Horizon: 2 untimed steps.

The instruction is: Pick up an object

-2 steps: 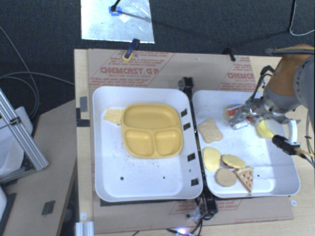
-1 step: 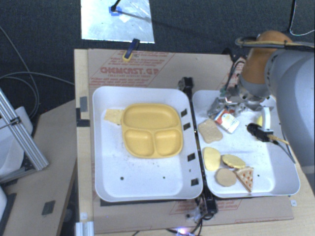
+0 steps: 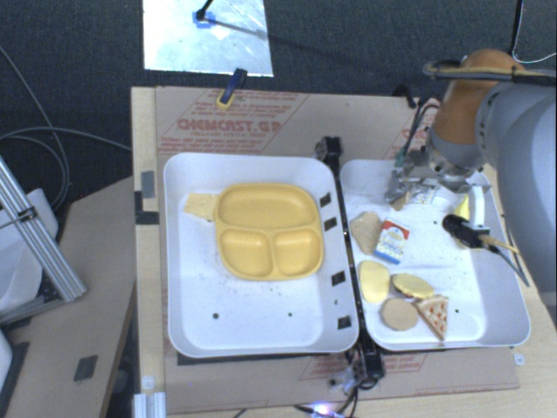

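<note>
My gripper (image 3: 402, 192) hangs low over the far left part of the right bin (image 3: 505, 316), with the grey arm reaching in from the right. Just below it lie a tan bread-like piece (image 3: 365, 230) and a small red, white and blue carton (image 3: 392, 240). Nearer the front of that bin sit a pale yellow oval (image 3: 374, 279), a second yellow oval (image 3: 412, 285), a brown round piece (image 3: 399, 313) and a pizza slice (image 3: 434, 315). A yellow item (image 3: 463, 205) shows beside the wrist, partly hidden.
The left bin (image 3: 187, 320) holds a yellow divided plate (image 3: 266, 231) with a pale yellow flat piece (image 3: 199, 205) at its left edge. A black divider (image 3: 341, 233) runs between the bins. A shiny sheet (image 3: 207, 24) lies beyond the bench.
</note>
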{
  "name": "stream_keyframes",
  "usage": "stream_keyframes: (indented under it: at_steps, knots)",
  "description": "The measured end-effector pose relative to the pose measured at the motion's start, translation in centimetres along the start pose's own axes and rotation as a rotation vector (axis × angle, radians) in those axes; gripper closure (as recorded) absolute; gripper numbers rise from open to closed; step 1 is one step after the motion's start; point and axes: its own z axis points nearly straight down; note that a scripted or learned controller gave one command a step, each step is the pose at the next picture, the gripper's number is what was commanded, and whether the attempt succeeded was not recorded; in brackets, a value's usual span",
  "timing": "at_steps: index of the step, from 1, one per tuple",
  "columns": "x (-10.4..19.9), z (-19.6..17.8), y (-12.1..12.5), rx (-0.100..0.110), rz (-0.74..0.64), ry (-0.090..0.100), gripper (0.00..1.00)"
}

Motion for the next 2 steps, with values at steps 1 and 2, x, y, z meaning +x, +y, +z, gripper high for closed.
stream_keyframes:
  at_steps: [1,2]
  knots:
    - [0.02,0.04,-0.01,0.001,-0.002,0.0,0.0]
    - [-0.21,0.98,0.07,0.005,0.001,0.003,0.0]
